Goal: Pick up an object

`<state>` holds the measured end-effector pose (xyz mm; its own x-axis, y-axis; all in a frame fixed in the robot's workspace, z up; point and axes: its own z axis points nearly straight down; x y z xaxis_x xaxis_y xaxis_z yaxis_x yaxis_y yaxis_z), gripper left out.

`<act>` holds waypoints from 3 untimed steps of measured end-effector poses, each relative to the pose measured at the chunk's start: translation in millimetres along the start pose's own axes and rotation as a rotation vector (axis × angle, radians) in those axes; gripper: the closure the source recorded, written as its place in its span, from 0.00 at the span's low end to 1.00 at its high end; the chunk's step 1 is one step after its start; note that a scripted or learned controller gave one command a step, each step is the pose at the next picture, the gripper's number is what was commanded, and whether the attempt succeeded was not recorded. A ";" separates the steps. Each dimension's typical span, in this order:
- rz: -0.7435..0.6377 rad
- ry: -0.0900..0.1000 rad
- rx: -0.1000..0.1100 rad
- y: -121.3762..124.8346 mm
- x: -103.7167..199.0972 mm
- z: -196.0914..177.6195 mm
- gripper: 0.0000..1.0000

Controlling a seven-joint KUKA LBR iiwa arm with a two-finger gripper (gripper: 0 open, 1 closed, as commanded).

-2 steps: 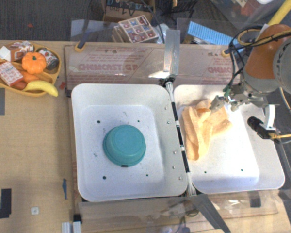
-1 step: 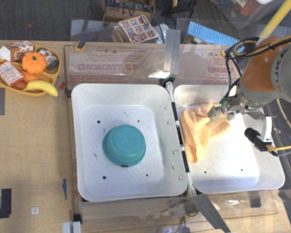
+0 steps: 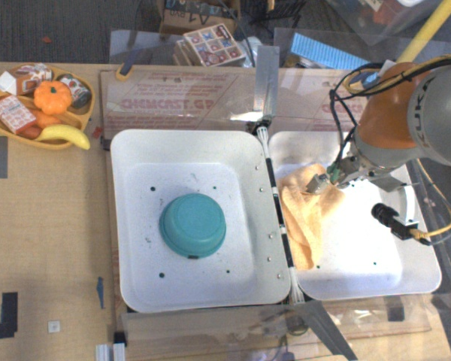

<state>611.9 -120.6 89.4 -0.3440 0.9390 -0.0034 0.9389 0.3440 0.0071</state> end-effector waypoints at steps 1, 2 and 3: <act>-0.037 -0.001 -0.001 -13.7 25.3 -0.5 0.00; 0.227 -0.001 0.000 32.9 -2.9 1.1 0.00; 0.216 0.000 0.000 -6.4 20.2 0.0 0.00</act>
<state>598.9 -103.8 89.2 -0.1346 0.9909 -0.0022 0.9909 0.1346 0.0077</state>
